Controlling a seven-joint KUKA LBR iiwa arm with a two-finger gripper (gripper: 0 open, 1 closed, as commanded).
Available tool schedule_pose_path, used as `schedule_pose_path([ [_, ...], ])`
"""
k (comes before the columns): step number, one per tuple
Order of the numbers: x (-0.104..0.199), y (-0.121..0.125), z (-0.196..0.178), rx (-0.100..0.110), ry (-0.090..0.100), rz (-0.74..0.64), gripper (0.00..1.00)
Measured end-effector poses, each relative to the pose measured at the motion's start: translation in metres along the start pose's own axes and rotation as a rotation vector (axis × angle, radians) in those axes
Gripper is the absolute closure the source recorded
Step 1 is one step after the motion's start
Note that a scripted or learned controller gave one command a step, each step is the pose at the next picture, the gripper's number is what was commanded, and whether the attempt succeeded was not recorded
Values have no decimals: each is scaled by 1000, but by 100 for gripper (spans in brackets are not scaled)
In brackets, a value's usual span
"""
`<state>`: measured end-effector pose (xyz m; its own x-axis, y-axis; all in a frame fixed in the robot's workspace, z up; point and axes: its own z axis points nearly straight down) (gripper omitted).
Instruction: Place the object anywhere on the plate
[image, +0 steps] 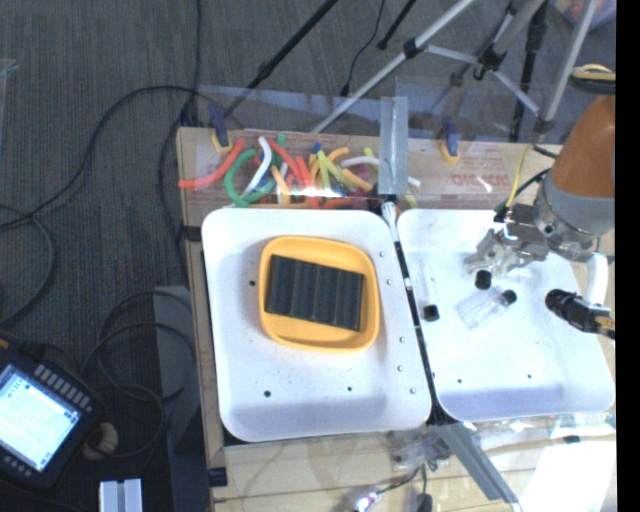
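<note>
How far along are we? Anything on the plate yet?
Nothing done yet: the yellow plate in the left bin carries only its dark ridged insert. The gripper hangs over the right bin, near a clear object lying there. Picking and placing on the plate are both left.

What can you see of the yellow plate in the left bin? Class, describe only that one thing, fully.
The yellow plate is a rounded rectangle with a raised, glossy rim, plastic by the look of it. Its middle holds a dark panel crossed by ridges or slats. It lies flat, slightly turned, on the floor of the left bin, a little above that bin's middle and apart from its walls. Nothing rests on the plate. The gripper is over in the right bin, well away from it.
</note>
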<state>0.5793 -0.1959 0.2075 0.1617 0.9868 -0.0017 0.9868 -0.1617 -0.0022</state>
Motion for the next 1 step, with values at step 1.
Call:
schedule_pose_path([
  [1,47,-101,44,3,3,-87,100],
])
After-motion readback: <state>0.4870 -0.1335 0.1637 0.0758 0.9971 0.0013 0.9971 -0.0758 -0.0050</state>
